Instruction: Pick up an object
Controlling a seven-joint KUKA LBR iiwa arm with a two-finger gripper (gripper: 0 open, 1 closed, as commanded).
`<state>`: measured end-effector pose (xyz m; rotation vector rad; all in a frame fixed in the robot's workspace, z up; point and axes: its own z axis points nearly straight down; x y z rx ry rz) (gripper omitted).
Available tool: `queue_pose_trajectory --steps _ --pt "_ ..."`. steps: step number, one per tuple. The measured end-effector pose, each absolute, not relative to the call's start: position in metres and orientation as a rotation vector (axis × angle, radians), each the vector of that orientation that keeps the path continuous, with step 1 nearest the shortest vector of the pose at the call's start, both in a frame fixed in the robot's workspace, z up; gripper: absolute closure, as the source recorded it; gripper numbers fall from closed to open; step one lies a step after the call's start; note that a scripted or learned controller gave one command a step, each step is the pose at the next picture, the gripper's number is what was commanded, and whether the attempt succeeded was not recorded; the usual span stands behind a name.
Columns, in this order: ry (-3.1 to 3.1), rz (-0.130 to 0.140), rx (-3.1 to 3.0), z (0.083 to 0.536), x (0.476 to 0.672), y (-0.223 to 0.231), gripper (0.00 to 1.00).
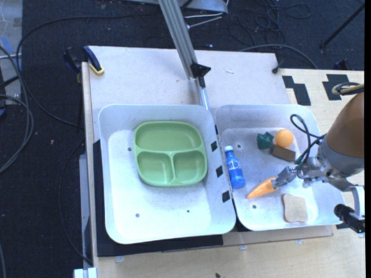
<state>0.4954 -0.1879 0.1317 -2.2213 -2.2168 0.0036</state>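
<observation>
In the right bin lie a blue bottle, an orange carrot, a slice of bread, an orange ball, a dark green piece and a brown block. My gripper reaches in from the right, low over the bin floor. Its fingertips sit right at the thick end of the carrot. The carrot still rests on the floor, pointing toward the bin's left wall.
The left bin holds a green divided plate. A slanted metal pole rises from the back between the bins. A black cable loops off the wrist above the ball.
</observation>
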Motion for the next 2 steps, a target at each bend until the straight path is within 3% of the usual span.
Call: queue_pose_trajectory --steps 1,2 --pt "-2.234 -0.021 -2.221 0.1107 0.5024 -0.1848 0.0" --pt "-2.227 -0.015 -2.224 0.1187 0.5006 -0.1862 1.0"
